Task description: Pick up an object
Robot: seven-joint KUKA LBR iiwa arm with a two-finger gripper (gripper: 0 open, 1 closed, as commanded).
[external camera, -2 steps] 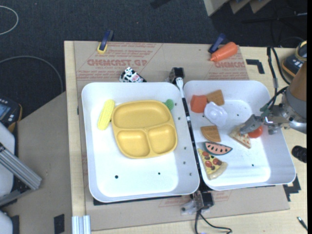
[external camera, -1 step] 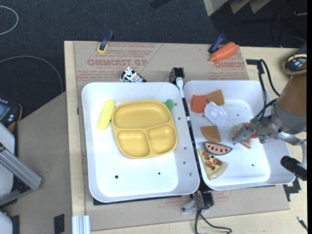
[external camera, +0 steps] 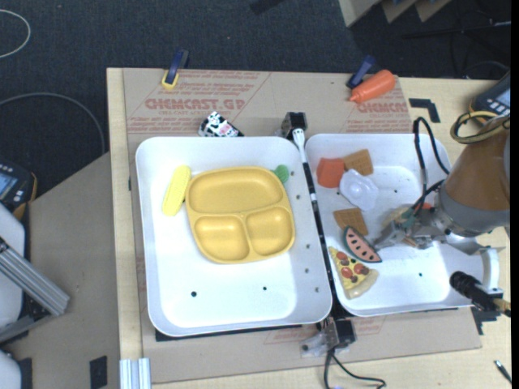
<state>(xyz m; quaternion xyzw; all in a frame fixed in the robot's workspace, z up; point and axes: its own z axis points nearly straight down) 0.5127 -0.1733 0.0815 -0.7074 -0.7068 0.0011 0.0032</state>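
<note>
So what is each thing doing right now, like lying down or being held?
yellow tray: flat in the left bin, right way up.
corn: lying beside the tray, on its left.
watermelon slice: lying flat in the right bin.
pizza slice: lying flat, near the front of the right bin.
gripper: low over the right bin, near the watermelon slice; grip unclear.
</note>
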